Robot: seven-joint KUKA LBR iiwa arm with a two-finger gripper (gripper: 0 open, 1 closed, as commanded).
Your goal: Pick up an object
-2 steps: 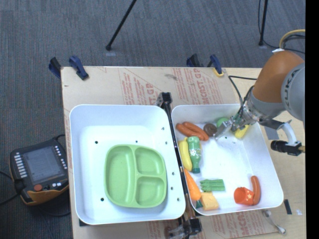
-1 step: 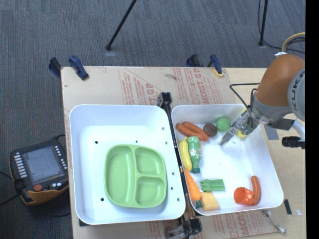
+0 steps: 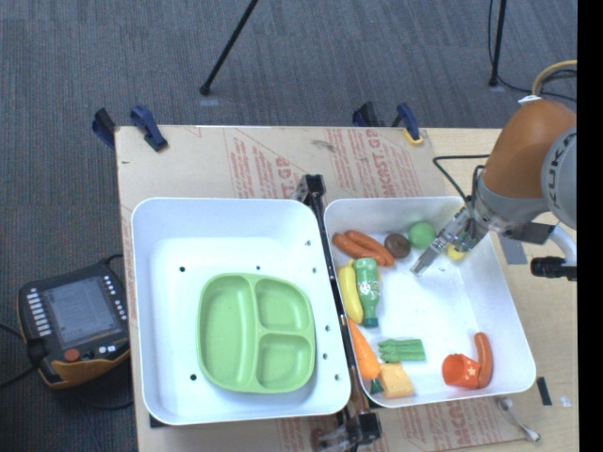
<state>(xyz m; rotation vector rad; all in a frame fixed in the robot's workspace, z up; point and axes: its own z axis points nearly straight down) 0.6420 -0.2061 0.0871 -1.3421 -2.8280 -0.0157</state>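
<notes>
The right bin holds several toy foods. At its back are a green ball, a brown round piece and two orange sausage shapes. A yellow banana and a green bottle lie along its left wall. My gripper hangs low inside this bin, just right of the brown piece and below the green ball. A small yellow bit shows against the gripper's body. I see nothing clearly held.
Near the right bin's front lie a carrot, green beans, a cheese wedge, a red pepper and a sausage. The left bin holds a green divided plate. The bins' shared wall runs between them.
</notes>
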